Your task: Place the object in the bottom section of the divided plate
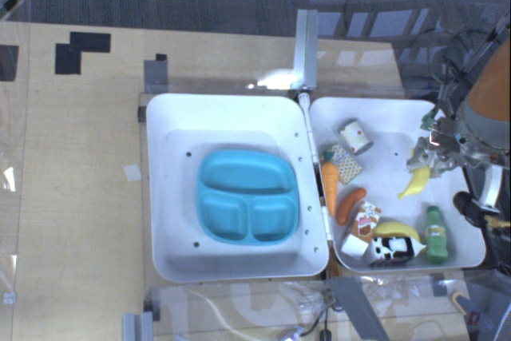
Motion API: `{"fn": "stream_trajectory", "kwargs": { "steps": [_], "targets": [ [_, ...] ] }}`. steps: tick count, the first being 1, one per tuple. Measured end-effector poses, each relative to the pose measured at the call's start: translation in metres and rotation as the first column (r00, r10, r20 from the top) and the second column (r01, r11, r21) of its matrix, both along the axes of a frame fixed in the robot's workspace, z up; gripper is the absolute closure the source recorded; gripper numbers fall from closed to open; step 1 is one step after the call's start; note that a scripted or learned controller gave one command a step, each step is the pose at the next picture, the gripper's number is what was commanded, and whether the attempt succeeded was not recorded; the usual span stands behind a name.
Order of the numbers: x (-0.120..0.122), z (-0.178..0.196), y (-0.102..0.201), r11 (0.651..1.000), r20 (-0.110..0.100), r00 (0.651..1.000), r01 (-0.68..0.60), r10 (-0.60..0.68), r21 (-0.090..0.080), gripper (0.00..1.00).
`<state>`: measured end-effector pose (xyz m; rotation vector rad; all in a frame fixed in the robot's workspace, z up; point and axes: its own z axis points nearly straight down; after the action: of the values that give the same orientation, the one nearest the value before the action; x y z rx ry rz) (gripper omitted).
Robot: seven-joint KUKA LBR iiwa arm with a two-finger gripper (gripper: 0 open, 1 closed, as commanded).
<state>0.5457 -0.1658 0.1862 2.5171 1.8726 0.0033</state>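
1 fixed overhead camera, slanted down (both bins)

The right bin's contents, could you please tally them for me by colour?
Yellow: 2, the banana at the claw and another banana
Orange or red: 2, carrot, sausage
Green: 1, bottle
Grey: 1, can
Black and white: 1, cow toy
Mixed prints: 2, patterned packet, small carton
Total: 9

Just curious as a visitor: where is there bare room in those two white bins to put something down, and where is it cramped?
The left bin has bare floor all around the blue divided plate, whose three sections lie bare. In the right bin, free floor lies along the far wall beyond the small can. Its near half is crowded: carrot, sausage, green bottle, banana.
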Motion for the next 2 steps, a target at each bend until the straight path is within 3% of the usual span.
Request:
{"fn": "stream_trajectory", "kwargs": {
  "steps": [1,2],
  "targets": [
    [-0.006,0.02,0.075,1.0,-0.001,1.0,-0.007,0.007,0.002,1.0],
    [-0.038,-0.003,0.147,0.997,-0.004,0.997,-0.081,0.081,0.002,1.0]
  ]
}}
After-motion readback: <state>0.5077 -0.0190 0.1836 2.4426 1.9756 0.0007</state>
